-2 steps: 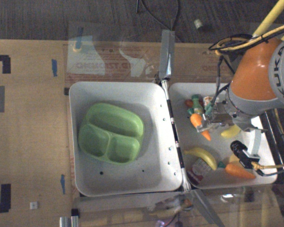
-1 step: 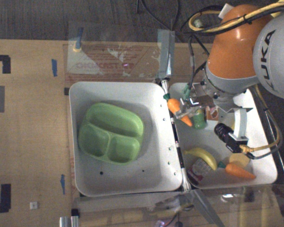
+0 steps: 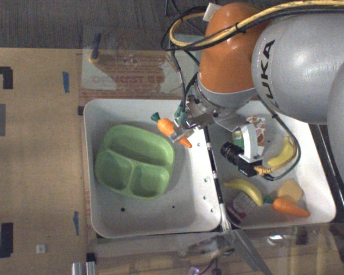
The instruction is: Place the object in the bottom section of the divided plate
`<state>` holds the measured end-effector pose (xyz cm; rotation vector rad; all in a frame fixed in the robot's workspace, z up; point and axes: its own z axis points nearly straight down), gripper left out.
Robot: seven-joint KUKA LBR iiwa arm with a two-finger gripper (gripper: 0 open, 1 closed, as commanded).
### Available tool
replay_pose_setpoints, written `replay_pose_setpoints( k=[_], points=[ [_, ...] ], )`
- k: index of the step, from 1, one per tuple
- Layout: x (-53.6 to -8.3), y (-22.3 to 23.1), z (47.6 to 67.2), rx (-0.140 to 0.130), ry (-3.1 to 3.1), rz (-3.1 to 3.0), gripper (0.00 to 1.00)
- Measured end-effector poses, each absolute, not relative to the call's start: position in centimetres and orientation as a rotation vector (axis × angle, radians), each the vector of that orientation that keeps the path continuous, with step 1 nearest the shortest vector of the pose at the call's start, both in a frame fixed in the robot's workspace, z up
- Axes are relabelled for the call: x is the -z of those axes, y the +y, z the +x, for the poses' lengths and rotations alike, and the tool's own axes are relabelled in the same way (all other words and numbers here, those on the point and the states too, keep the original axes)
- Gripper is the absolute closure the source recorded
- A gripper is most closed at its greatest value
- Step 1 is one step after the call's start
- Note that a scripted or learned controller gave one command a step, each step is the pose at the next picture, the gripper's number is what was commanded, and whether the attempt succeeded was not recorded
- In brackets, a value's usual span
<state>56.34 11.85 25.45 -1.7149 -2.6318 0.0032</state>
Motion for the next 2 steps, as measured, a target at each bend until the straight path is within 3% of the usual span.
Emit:
replay_pose_setpoints(
  k=[1,2],
  points=[
    [-26.13,11.96,56.51,-0.007,-2.634,-1.711,1.0],
    [-26.14,11.98,56.5,-0.007,-2.634,-1.711,0.0]
  ],
)
